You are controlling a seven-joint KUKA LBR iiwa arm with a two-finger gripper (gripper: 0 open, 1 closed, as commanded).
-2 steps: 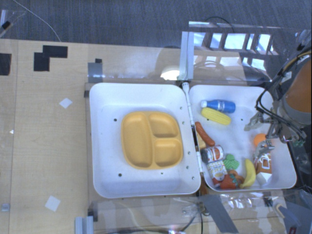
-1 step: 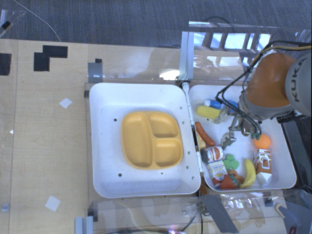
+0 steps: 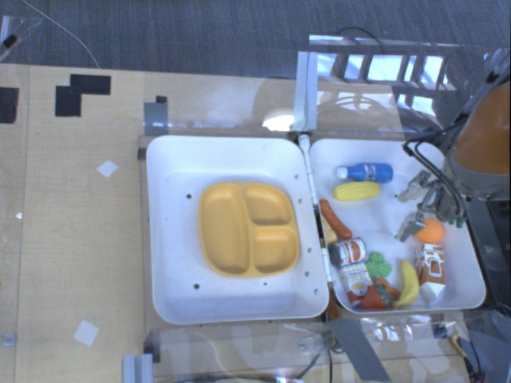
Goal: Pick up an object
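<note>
My gripper [image 3: 409, 208] hangs over the right side of the right bin [image 3: 473, 294], open, with its two metal fingers [image 3: 413, 187] spread apart and nothing between them. An orange ball [image 3: 432, 231] lies just right of the lower finger, close to it but not in the grip. Farther left lie a blue bottle [image 3: 367, 172] and a yellow corn cob [image 3: 357, 191]. A red sausage [image 3: 335, 220], a can [image 3: 348, 252], a banana [image 3: 409, 284] and a juice carton [image 3: 432, 266] lie toward the bin's front.
The left bin [image 3: 172, 294] holds a yellow divided plate [image 3: 247, 228]. A green toy [image 3: 377, 266] and a red toy [image 3: 372, 298] crowd the right bin's front corner. A clear frame [image 3: 383, 66] stands behind the right bin.
</note>
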